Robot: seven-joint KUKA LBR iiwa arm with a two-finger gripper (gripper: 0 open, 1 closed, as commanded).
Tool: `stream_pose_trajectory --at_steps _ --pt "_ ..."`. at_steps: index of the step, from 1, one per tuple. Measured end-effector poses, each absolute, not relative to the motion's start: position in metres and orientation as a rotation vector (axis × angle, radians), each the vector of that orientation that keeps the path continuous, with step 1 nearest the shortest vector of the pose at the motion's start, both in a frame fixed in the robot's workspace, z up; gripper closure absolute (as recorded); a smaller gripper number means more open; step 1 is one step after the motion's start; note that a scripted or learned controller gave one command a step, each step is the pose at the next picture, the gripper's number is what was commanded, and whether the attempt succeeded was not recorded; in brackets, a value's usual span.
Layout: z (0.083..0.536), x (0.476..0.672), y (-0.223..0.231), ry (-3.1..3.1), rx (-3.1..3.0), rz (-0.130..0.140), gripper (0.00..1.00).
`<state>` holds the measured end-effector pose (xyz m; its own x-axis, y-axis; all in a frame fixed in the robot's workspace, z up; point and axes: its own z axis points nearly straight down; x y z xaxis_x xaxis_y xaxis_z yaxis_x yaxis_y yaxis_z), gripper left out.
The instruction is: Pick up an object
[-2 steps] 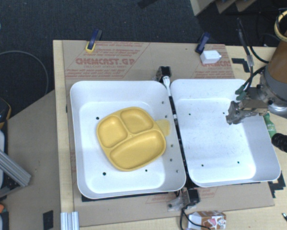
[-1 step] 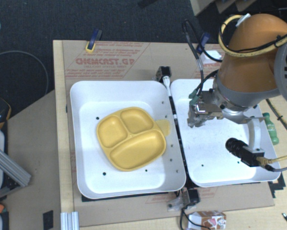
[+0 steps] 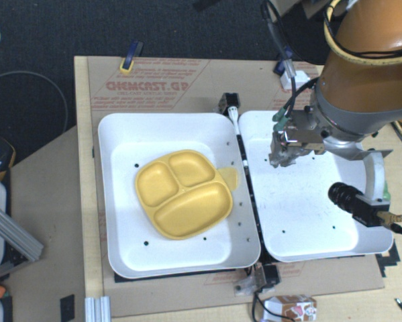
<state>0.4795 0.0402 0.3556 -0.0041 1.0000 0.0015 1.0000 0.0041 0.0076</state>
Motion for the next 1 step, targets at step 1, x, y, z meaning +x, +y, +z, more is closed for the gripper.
stream_pose_trajectory --at_steps 1 --pt "0.4064 0.4798 0.0978 2.227 2.211 0.012 1.0"
